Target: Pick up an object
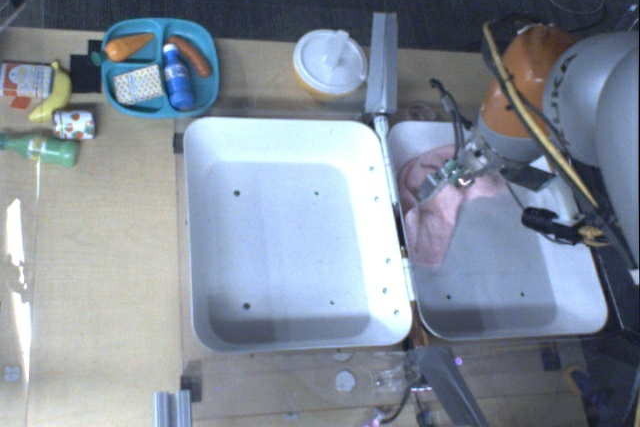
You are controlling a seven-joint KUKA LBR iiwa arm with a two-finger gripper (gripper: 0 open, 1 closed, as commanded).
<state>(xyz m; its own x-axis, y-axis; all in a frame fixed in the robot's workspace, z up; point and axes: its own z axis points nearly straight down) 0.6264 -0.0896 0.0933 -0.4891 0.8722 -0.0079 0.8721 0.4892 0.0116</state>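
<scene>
1. I'm hovering my two-finger gripper (440, 183) over the crumpled pink cloth (428, 215) in the right-hand shallow white bin (520, 310).
2. Whether I'm gripping it, I can't tell.
3. I'm aiming for a thick fold.

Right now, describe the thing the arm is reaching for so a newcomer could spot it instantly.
Find the right-hand bin of the two white bins. At its upper left, under the gripper, lies a crumpled pink cloth. It is the one soft, coloured thing in that bin.
</scene>
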